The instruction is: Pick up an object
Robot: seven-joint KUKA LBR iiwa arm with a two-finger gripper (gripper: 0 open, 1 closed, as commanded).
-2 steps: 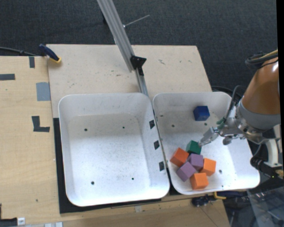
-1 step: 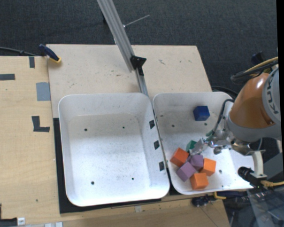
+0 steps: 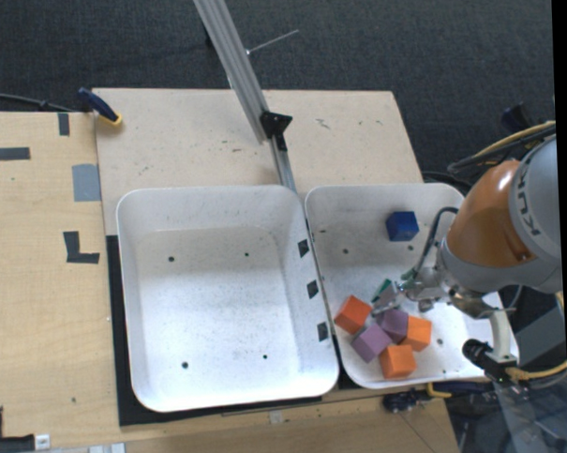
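The right bin (image 3: 353, 208) holds a cluster of small blocks near its front. An orange block (image 3: 353, 314) lies at the cluster's left, two purple blocks (image 3: 371, 341) (image 3: 395, 324) in the middle, and two more orange blocks (image 3: 418, 332) (image 3: 396, 360) at the front right. A blue block (image 3: 403, 226) lies apart, farther back. My gripper (image 3: 395, 297) hangs low over the cluster, its tips just above the rear purple block. A small green object (image 3: 383, 288) shows beside the tips. The arm's orange band (image 3: 485, 226) is at the right.
The left bin (image 3: 212, 299) sits beside the right one, sharing a raised middle wall. A metal rail (image 3: 244, 77) slants down from the top to the bins' junction. A blue and yellow tool (image 3: 100, 105) lies on the bench at the back left.
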